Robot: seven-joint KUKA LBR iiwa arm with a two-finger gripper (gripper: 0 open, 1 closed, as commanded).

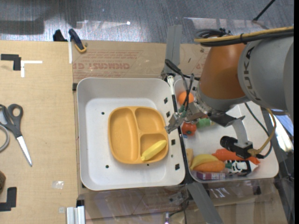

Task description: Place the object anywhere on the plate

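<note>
Jaws (176, 120) hang over the bins' shared wall beside the plate (122, 133); their spread cannot be told.

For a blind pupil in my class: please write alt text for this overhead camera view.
An orange divided plate lies in the left white bin with a yellow banana-like piece in its lower right compartment. The grey and orange robot arm reaches over the right bin, which holds toy foods.

Arm (243, 69) hides much of right bin (266, 171); scissors (14, 129) cut by left edge; gripper (180, 118) fingers indistinct
</note>
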